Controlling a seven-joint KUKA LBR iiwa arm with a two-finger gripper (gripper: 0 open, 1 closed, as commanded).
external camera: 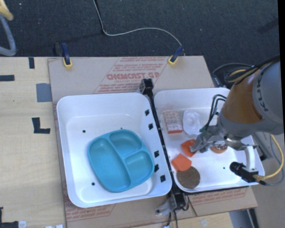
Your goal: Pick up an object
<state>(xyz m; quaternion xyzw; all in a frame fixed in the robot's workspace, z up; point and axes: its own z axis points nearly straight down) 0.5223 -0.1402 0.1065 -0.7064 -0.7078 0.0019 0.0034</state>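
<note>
Nearest the camera in the right bin lies a round brown disc, flat on the bin floor by the near wall. Just beyond it, touching or nearly so, sits an orange block, and a little farther and to the right a second orange piece lies directly beside the gripper.

The gripper is low over the bin floor, reaching in from the right, with that second orange piece just to its left, at its tip. Whether it is spread or closed cannot be told from here, and nothing can be made out between its tips, so no hold can be claimed.

The likely target, in my judgement, is this orange piece: the coming move turns on a small shift left and down.

Farther still lie a clear crumpled wrapper and a small printed packet. The left bin holds a blue divided plate, well apart.
</note>
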